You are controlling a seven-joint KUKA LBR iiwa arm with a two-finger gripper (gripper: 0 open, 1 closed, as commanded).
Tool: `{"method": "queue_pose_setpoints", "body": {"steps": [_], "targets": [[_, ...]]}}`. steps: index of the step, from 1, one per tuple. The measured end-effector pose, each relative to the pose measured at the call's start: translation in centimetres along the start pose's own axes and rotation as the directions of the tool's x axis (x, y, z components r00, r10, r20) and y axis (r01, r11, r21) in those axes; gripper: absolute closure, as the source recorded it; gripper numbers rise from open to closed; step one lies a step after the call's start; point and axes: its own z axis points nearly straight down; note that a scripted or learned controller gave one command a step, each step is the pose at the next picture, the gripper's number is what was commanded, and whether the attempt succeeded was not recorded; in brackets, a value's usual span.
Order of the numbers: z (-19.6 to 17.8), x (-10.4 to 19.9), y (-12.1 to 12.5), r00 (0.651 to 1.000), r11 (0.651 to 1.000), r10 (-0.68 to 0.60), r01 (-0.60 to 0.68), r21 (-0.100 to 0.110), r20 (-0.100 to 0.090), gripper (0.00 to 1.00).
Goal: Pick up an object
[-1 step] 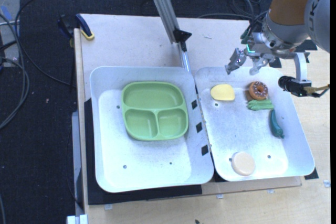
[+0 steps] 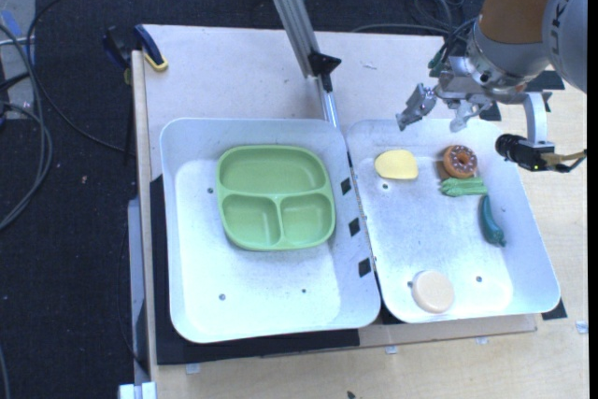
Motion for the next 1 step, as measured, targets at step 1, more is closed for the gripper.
{"method": "queue_pose_setpoints", "body": {"steps": [1], "targets": [[5.33,-1.01,-0.16,1.0,1.0,0.003,-0.003,0.003,0.0,0.0]]}}
